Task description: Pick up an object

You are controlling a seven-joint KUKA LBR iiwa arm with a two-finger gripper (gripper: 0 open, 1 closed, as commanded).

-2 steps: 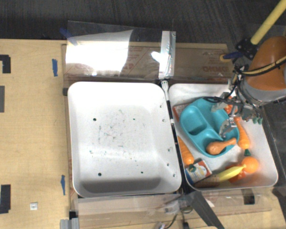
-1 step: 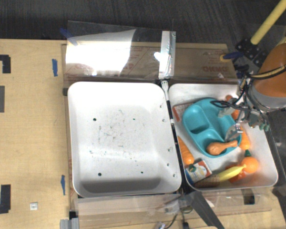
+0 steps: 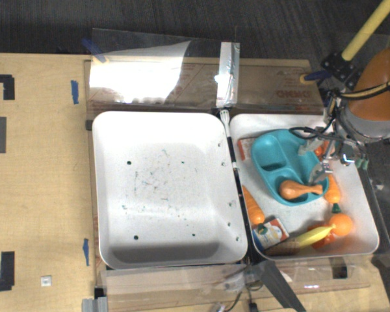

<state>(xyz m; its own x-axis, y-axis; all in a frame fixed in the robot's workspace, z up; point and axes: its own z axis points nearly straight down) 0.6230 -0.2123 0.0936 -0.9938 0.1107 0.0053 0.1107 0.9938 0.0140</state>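
while the hand (image 3: 325,164) sits low in the right bin (image 3: 370,223) over the teal dish (image 3: 283,158), its grip cannot be told; no object is lifted, so picking remains.

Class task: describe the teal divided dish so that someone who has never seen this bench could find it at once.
Start at the right-hand white bin, the one crowded with toys. In its upper middle, just left of the gripper, sits the teal dish. It is the only blue-green item, with compartments, among orange and yellow toy foods.
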